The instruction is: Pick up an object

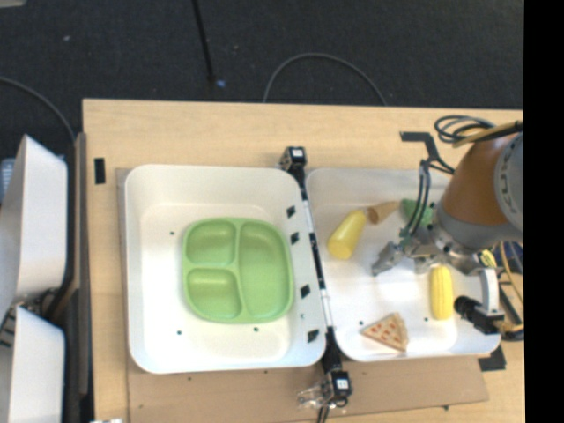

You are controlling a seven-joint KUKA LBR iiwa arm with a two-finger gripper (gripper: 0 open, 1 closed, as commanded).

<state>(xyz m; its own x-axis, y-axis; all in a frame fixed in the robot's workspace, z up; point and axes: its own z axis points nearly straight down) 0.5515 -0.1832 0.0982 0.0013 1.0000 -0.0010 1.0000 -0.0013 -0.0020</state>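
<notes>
Jaws look spread apart with nothing between them, so my gripper (398, 256) hasn't grabbed anything yet. Yellow bottle (346, 234) sits just left of the jaws, corn (441, 292) just right, pizza slice (386, 332) below. Whole pick left.

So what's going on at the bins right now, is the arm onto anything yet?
The arm's gripper is down in the right bin, among the toy food, between the yellow bottle-shaped piece and the corn cob. Nothing shows between its fingers, so no pick yet. A pizza slice lies near the bin's front edge, and small brown and green pieces sit at the back. The left bin holds a green divided plate, untouched.
</notes>
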